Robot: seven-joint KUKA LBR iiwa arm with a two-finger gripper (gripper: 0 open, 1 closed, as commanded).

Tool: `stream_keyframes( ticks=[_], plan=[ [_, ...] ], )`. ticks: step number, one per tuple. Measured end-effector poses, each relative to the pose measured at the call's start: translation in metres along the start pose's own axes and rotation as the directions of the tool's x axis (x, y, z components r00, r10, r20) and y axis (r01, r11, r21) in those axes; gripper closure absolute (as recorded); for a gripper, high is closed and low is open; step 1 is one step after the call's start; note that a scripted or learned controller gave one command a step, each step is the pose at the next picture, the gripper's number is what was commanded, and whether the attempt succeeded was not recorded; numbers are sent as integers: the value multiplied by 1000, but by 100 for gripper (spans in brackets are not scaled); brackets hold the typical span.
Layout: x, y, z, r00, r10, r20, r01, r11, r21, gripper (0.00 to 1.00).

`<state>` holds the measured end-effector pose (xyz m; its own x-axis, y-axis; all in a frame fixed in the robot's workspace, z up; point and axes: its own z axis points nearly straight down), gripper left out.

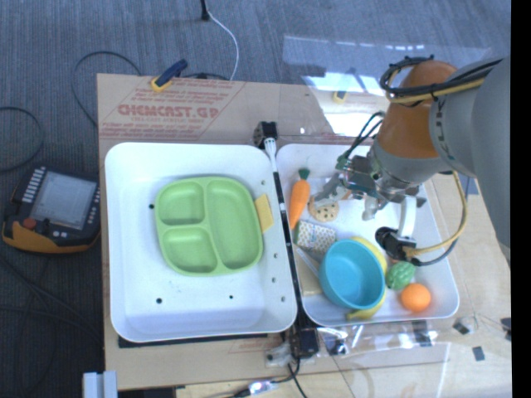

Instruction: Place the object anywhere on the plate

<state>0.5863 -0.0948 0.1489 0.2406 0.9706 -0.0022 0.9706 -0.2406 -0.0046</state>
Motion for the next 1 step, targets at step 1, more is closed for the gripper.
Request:
stream_keyframes(
  ticks=[1],
  plan=[
    [0,0,0,1000,0,0,0,1000,0,0]
  ],
)
